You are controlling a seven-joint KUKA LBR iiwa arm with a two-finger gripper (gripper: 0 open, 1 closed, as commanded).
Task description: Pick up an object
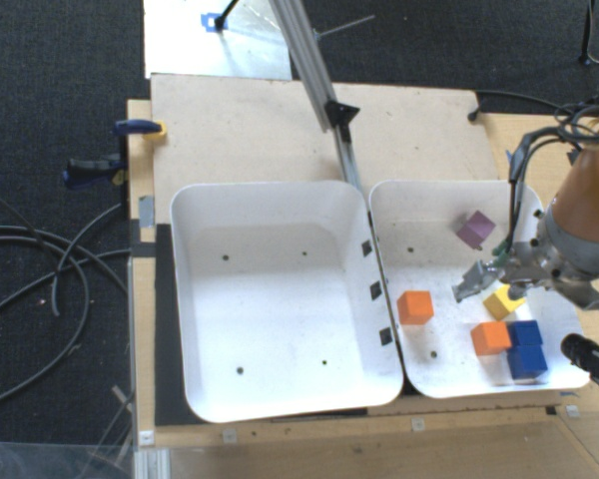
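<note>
Five blocks are sitting in the right bin [419, 203]: a purple block [475, 230], an orange cube [415, 307], a second orange cube [490, 338], a blue block [526, 350] and a yellow block [502, 302]. The gripper [487, 279] is hovering right at the yellow block; jaw state, cannot tell. The left bin [270, 203] is lying alongside.

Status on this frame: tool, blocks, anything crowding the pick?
Tool low in right bin, nothing seen between its fingers. Yellow block right beside it. Orange block and blue block touching, close by; purple block apart.
</note>
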